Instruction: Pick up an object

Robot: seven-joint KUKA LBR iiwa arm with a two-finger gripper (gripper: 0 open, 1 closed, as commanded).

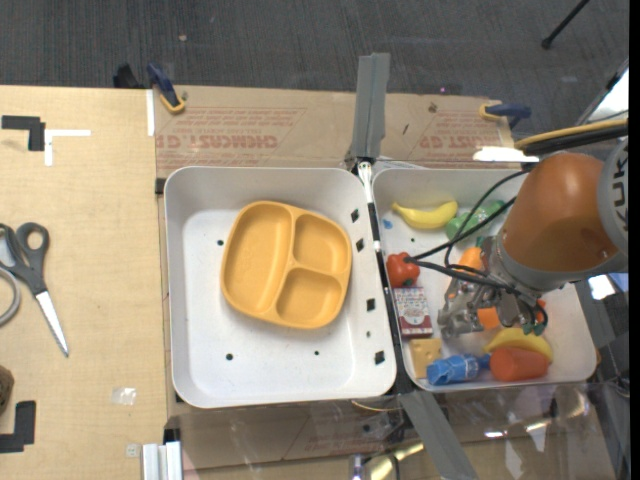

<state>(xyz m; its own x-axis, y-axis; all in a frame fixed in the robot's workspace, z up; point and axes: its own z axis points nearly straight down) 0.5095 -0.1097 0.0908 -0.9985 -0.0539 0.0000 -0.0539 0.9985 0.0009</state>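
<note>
The gripper (462,310) is reaching down into the middle of the right bin (572,373), metallic fingers pointing at the clutter; whether it is open or closed I cannot tell, and nothing is visibly sitting between them. Just beside it, toward the bin's near right corner, a small orange piece (487,318) is lying, with a yellow and red rounded toy (520,356) just beyond. A crumpled blue object (455,370) is resting against the near edge, long axis along that edge. Toward the divider a flat red packet (412,310) is lying lengthwise, a glossy red toy (401,269) above it. A smooth plastic banana (425,214) is curving along the far edge. The left bin (180,298) is carrying a yellow divided plate (287,264).
</note>
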